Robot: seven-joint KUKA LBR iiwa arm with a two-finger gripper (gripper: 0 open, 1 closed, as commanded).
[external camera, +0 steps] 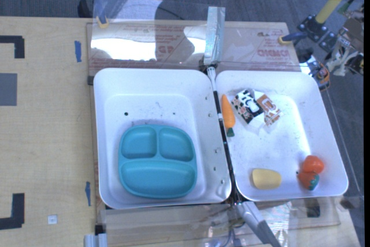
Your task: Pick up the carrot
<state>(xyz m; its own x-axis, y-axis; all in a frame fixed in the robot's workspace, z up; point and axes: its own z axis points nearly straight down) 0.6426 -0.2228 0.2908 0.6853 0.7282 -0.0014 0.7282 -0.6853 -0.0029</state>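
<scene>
Carrot point(228, 112) lies in the right bin point(332, 142), tight against its left wall, long axis running far-to-near, green tip near. Arm at far right point(332, 58), well off the bins; jaws state: cannot tell. Judgement: come straight down, jaws spanning the carrot's short width, staying clear of the wall. Small packets point(247, 104) point(269, 110) sit just right; print unreadable. Red lettering on the clear sheet point(269, 43), illegible. Teal tray point(157, 161) in left bin point(110, 124).
</scene>
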